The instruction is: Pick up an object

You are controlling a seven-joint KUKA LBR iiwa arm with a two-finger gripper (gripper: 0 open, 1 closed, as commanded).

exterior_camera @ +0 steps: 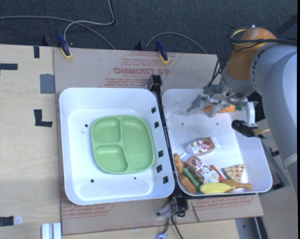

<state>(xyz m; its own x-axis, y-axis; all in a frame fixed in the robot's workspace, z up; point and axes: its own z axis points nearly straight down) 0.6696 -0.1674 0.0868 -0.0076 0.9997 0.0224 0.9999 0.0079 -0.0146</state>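
The claw (202,103) hangs over the far part of the right bin (249,148), with a small orange thing (221,108) beside it; I cannot tell its grip. Toy food (208,173) is heaped in that bin's near corner. A green divided plate (123,144) lies in the left bin (75,148).

Light wood counter (20,148) with black tape marks, a cardboard sheet (140,68) clamped on top, dark grey carpet (165,9) behind with cables trailing across
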